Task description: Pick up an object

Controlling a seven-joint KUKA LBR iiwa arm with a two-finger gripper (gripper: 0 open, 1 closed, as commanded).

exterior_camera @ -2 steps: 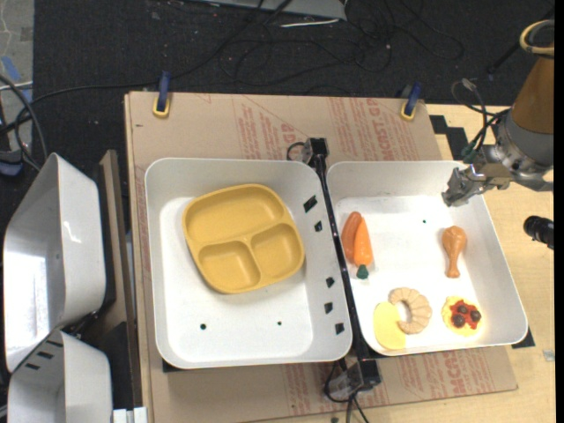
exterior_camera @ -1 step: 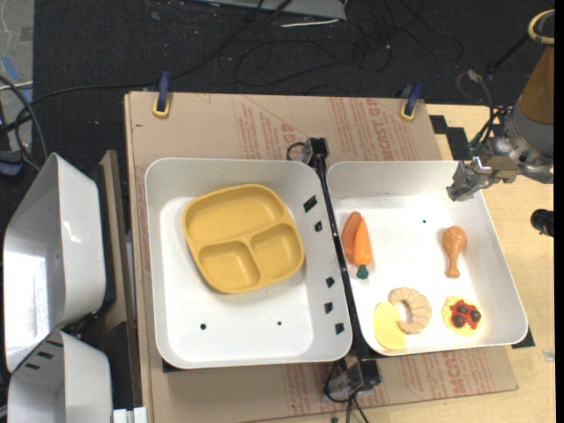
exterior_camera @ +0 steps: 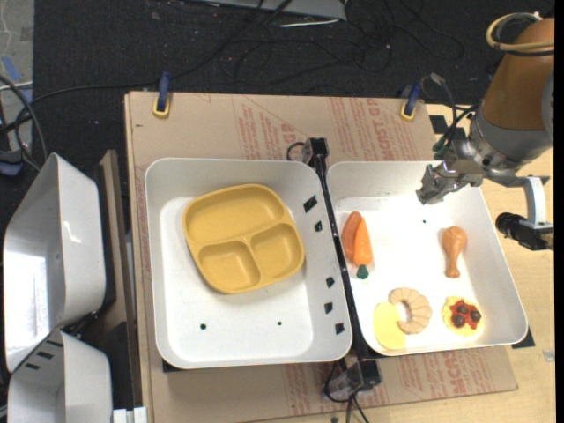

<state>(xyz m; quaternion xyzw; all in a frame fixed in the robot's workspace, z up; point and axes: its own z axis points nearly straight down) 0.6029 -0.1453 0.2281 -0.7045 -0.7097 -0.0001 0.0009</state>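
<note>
On a cardboard-covered tabletop (exterior_camera: 264,117) ringed by dark floor and loose cables, two white bins sit side by side: the left bin (exterior_camera: 167,324) carries a yellow divided plate (exterior_camera: 242,236), the right bin (exterior_camera: 502,271) a carrot (exterior_camera: 356,238), drumstick (exterior_camera: 453,248), shrimp (exterior_camera: 410,309) and small tart (exterior_camera: 462,315). The pincer (exterior_camera: 435,184) hangs over the right bin's 12 o'clock edge, its opening impossible to tell, nothing seen in it. The drumstick lies nearby at its 5 o'clock, the carrot farther at 8 o'clock.
</note>
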